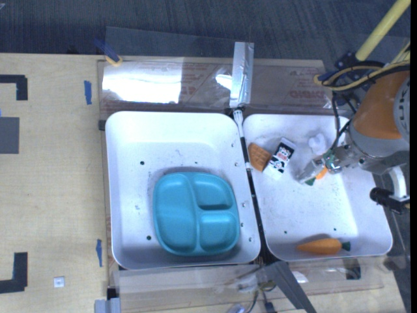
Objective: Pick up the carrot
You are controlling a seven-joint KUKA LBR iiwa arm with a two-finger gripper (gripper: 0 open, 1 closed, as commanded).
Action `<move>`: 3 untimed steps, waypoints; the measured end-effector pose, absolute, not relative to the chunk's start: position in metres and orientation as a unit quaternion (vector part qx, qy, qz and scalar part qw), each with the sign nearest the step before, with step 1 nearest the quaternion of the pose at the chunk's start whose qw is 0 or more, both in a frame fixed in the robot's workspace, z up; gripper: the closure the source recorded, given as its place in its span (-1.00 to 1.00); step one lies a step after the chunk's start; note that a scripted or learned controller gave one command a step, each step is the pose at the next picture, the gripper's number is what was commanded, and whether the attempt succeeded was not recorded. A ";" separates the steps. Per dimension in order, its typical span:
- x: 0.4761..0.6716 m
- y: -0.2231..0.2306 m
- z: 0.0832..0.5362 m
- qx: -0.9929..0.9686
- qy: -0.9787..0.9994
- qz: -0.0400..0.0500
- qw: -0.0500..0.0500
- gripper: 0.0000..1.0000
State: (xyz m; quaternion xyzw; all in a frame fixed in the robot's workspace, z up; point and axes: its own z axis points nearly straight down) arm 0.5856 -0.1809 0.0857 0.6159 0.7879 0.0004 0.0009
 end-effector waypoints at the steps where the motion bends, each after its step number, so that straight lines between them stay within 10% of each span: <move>1: 0.583 -0.181 0.091 0.616 0.787 -0.003 -0.005 1.00; 2: 0.668 -0.164 0.208 0.674 0.739 -0.001 -0.001 1.00; 3: 0.619 -0.145 0.102 0.723 0.690 0.000 0.001 1.00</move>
